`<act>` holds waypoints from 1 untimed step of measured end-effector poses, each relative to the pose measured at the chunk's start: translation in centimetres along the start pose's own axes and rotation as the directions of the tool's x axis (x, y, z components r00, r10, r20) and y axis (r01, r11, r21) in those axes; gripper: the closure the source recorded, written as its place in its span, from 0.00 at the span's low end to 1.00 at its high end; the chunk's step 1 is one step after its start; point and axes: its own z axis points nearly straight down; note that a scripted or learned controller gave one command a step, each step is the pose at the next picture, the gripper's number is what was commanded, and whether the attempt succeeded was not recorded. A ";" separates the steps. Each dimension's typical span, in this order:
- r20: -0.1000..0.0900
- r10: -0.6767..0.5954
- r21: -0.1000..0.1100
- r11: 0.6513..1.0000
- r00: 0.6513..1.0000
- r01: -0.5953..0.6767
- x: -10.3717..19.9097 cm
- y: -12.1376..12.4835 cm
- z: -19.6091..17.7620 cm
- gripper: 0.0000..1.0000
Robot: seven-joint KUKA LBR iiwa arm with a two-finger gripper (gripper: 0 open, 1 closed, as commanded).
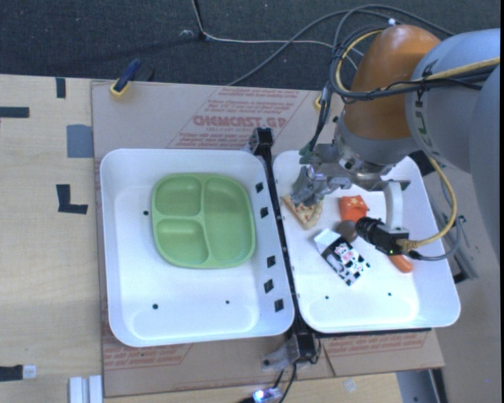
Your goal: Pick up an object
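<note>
One toast slice (304, 214) lies just under the tool (307, 193) (grip state unclear).

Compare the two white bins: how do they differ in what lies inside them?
The left bin holds one green divided plate, lying flat; the right bin holds several small things, among them a tan wedge and an orange block. The claw is over the right bin, not the left. Both are shallow and white.
</note>
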 end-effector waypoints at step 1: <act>0.000 0.000 0.000 1.000 1.000 0.000 6.0 -1.3 -0.4 1.00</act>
